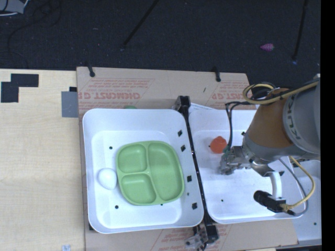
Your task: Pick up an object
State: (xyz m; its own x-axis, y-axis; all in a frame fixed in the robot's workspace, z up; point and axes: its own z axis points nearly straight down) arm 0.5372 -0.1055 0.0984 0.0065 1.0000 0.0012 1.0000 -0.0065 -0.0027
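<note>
I am watching the gripper [229,164] hanging low over the right bin [225,208], right of the frame's centre, with the arm [272,127] reaching in from the right edge. The nearest thing to pick is the small orange-red object [218,144], which is lying on the right bin's floor just up and a touch left of the gripper in the frame, close beside it but, as far as I can make out, not between the fingers. It is looking roundish, so I am not reading any long axis to line up with. Whether the fingers are apart or together I cannot tell; they are too small and dark here. I am judging that the coming move calls for a short shift toward the top of the frame before any closing
</note>
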